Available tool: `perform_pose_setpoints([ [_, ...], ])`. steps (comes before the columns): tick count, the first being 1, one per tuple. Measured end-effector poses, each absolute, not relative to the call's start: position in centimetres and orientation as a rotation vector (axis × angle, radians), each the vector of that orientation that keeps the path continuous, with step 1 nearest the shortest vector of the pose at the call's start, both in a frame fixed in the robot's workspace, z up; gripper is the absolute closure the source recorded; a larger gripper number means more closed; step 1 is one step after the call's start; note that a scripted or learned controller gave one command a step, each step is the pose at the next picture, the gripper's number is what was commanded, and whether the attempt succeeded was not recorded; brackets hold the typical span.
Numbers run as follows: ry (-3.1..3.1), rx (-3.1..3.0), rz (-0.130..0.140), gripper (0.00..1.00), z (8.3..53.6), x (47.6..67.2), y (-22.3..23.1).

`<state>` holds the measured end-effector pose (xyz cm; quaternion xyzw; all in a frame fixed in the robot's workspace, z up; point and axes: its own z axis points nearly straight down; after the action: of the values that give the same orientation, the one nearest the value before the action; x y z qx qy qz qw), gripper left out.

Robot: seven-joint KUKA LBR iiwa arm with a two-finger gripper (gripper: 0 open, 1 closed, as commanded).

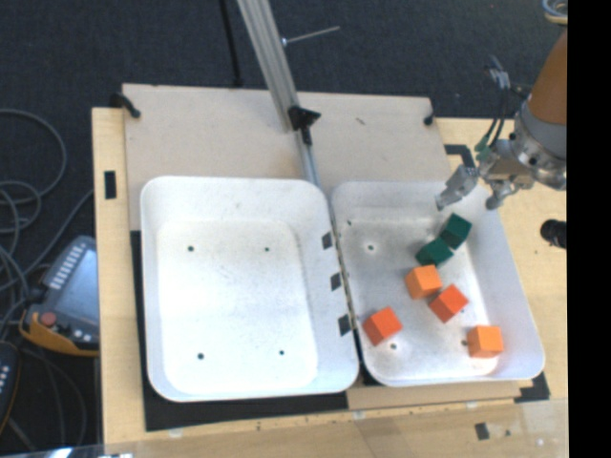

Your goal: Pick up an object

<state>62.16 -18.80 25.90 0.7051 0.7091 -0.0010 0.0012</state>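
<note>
The right bin holds several blocks. Two dark green blocks sit together, one upper right and the other just below-left of it. Orange blocks lie further forward: one near the middle, a redder one beside it, one toward the bin's left, one at the front right. My gripper hangs open above the bin's far right corner, just beyond the upper green block, with nothing between its fingers.
The left bin lies beside the right one. A slanted aluminium post rises behind the bins' shared edge. Cables and a teach pendant lie off the bench at the left.
</note>
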Motion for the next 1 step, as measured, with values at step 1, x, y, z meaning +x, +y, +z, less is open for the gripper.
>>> perform_pose_setpoints([
  [1, 2.217, 2.216, -0.002, 0.00, 13.13, 60.14, -17.54],
])
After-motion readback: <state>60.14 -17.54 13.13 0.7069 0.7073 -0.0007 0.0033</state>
